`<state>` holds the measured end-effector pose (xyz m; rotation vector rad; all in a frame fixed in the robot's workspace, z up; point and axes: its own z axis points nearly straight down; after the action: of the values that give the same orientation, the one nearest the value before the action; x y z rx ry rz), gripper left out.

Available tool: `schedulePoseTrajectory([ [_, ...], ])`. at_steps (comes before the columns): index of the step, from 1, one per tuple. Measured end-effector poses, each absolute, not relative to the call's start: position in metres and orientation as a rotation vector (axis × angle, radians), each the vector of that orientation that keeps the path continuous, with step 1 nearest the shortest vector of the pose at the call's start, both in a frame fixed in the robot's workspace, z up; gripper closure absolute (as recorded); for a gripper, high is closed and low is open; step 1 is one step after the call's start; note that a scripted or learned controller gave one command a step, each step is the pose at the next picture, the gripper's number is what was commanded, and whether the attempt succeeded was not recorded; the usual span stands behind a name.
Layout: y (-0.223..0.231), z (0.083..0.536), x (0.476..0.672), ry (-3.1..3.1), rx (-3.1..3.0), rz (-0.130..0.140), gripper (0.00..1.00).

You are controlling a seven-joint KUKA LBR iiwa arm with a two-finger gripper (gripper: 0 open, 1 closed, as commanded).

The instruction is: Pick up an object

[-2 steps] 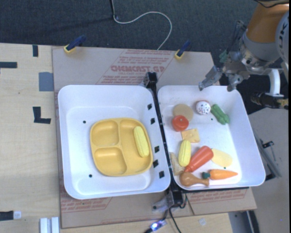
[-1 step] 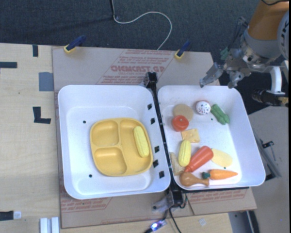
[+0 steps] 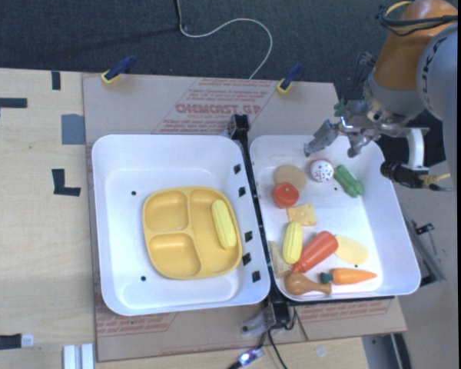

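Toy pickle (image 3: 348, 182), green, lying in right bin (image 3: 392, 229) near far edge beside speckled ball (image 3: 320, 171); gripper (image 3: 339, 138) open, empty, just above: descend straddling its narrow width, then close.
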<state>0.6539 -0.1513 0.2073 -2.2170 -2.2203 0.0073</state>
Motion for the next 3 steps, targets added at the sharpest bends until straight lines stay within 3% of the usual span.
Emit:
schedulePoseTrajectory([
  [2, -0.144, 0.101, 0.653, -2.223, -2.224, 0.0, 0.0],
  [3, -0.144, 0.087, 0.654, -2.225, -2.221, 0.0, 0.0],
])
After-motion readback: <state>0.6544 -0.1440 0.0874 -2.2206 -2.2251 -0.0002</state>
